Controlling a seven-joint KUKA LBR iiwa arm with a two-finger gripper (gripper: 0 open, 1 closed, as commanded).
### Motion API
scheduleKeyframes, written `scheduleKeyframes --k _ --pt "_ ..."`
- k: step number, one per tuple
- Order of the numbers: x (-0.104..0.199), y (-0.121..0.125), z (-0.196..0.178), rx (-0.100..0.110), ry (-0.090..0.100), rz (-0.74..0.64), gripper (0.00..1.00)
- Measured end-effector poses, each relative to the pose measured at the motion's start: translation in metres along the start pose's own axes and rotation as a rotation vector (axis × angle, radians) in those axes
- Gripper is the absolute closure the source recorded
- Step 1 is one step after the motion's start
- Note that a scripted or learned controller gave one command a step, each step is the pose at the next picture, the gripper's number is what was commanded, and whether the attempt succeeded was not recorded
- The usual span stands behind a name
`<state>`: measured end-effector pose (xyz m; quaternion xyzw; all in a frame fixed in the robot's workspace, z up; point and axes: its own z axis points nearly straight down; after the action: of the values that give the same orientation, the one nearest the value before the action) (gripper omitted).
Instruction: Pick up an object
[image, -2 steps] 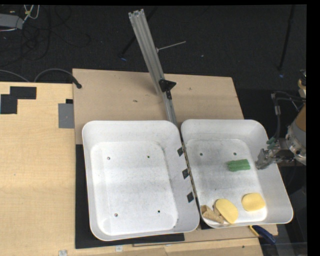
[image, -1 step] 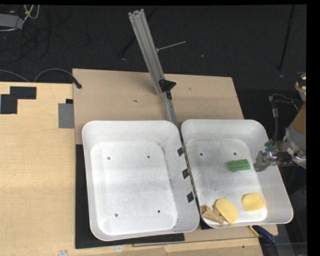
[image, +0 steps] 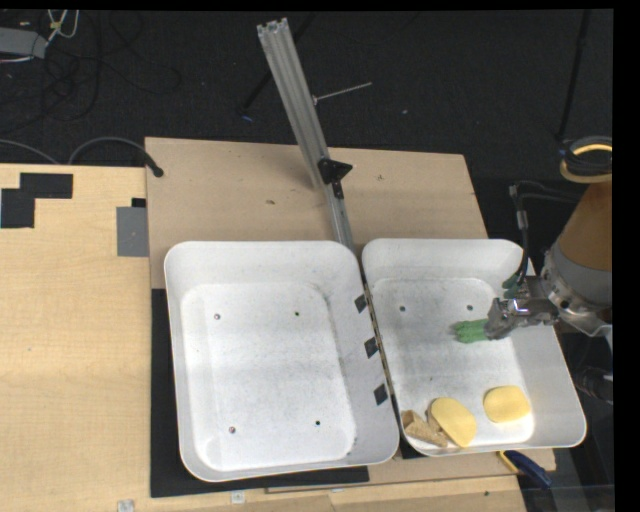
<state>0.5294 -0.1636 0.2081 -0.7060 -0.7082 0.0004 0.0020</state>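
- Left bin (image: 190, 300): a shallow white tray with a bare floor. Nothing here for me to take, so this side serves as open room only.
- Divider (image: 368, 330): the two bins meet along a shared rim with dark clips on it. I judge this edge a thing to stay above if I ever cross over.
- Right bin (image: 430, 262): my working tray. Its upper floor lies bare; the goods sit in the middle right and along the near edge.
- Near-edge group: a tan scrap (image: 424, 430) touches a yellow lump (image: 454, 421) by the front rim, with a second yellow lump (image: 507, 404) just beside them. All three lie close to the wall, leaving little room for fingers on that side.
- Green piece (image: 468, 331): the thing I am after, lying mid-floor, well apart from the yellow lumps and clear of every wall.
- My claw (image: 497, 323): down at the right end of the green piece, touching or nearly so. The tips are too small and blurred here; I cannot tell whether they are spread or pinching it.
- Step in hand, as I judge it: the grasp itself. The next move calls for a firm close, then a straight lift; the room above is free, and the far right rim (image: 560, 370) lies beneath my wrist.
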Motion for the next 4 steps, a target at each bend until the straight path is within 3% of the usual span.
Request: scheduleKeyframes --k 2,4 --pt "0.101 0.018 -0.014 -0.001 -0.002 0.0 1.0" --pt "0.201 0.02 0.001 0.003 0.0 0.0 1.0"
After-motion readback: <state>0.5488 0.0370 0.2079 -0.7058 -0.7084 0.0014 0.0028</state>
